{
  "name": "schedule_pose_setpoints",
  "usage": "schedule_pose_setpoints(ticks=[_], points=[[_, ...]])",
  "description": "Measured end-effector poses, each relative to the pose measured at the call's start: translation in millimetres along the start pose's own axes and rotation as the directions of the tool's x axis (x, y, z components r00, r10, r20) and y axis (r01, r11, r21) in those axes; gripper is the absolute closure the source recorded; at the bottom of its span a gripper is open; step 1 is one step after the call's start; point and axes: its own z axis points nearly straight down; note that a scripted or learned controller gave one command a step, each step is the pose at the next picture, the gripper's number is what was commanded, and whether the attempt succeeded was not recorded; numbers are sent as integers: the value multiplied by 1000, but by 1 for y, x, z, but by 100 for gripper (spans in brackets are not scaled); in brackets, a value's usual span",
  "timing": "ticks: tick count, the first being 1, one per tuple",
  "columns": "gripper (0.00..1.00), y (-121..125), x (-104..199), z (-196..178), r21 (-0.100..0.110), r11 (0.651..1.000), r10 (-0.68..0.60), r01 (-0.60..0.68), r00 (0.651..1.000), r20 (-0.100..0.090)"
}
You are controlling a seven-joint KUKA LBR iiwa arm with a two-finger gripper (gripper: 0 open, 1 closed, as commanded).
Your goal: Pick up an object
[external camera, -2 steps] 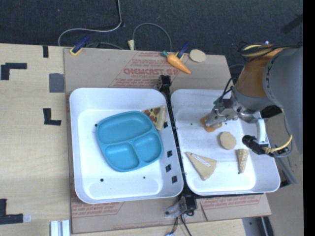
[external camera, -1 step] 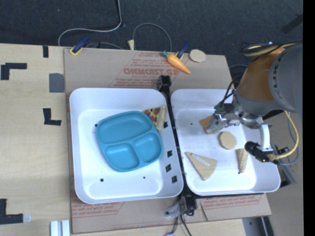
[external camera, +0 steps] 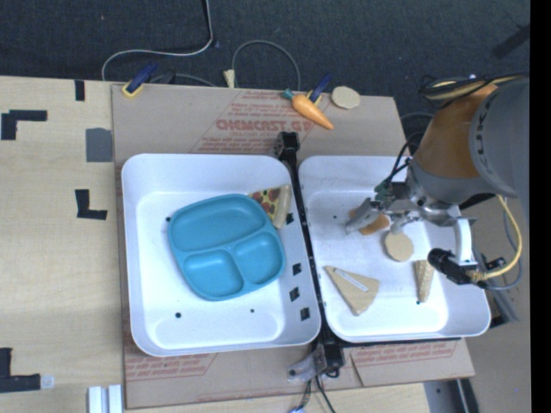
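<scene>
The gripper (external camera: pixel 372 218) hangs low in the right bin (external camera: pixel 320 179), above and to the left of the round slice (external camera: pixel 399 247). A small brown-orange piece (external camera: pixel 375 225) lies right at the fingers, but whether it sits between them or just under them is too blurred to judge, and I cannot tell if the fingers are apart or together.

Other candidates lie around the round slice: a tan wedge (external camera: pixel 353 287) below and to its left, and a narrow strip (external camera: pixel 423 280) just to its lower right. Well to its left, in the left bin (external camera: pixel 142 179), a blue tray (external camera: pixel 226 245) has a pizza slice (external camera: pixel 274 202) at its upper right corner. Far above the slice, outside the bins on the cardboard (external camera: pixel 250 123), are a carrot (external camera: pixel 312 111) and a pale disc (external camera: pixel 346 98).

The step in hand looks like the grasp on the brown piece. To do it well, the fingers should straddle the piece evenly, with tips nearly on the bin floor, since the thing is low and flat. Close fully before lifting, then rise straight up, so that nothing knocks the round slice nearby. A thin piece may slip out, so a slow lift is safer.
</scene>
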Motion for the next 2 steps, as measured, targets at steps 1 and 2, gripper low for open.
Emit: schedule_pose_setpoints(ticks=[1,2], points=[[0,52,-8,43,-4,1000,-2,2,1000,1],[100,53,-9,29,-13,1000,-2,2,1000,6]])
